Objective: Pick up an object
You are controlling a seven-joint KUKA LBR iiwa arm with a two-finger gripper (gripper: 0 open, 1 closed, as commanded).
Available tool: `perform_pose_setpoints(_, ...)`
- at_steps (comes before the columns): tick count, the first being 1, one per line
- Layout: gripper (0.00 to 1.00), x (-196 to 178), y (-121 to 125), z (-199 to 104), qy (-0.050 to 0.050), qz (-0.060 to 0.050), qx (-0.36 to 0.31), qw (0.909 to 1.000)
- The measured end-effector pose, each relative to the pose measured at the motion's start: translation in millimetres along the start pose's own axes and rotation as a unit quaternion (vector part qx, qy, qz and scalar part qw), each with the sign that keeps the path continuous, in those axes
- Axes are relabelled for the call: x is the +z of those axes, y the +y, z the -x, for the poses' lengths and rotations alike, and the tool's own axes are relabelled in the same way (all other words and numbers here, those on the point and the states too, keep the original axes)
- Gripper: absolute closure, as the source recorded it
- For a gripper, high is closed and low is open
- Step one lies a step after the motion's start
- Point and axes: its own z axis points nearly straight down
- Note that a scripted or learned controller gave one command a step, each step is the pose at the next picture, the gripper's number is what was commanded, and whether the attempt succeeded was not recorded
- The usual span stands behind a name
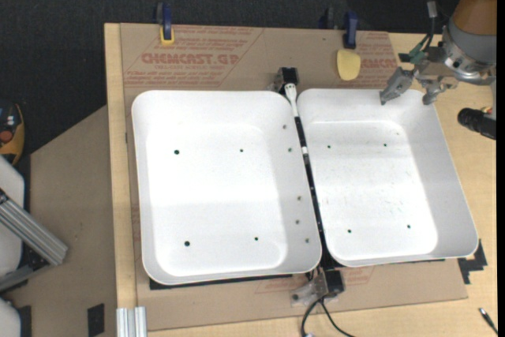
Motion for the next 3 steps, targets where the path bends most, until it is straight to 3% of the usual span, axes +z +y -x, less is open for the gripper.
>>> perform_pose_setpoints(1, 0.00, 86, -27, -35, 0.002, -0.005, -0.001, 1.0000)
perform_pose_setpoints(2, 0.00, 8, -33, -210, 0.003, 0.003, -0.008, 1.0000)
perform_pose_setpoints(3, 0.00, -22, -72, -193, 0.001, -0.002, 0.001, 1.0000)
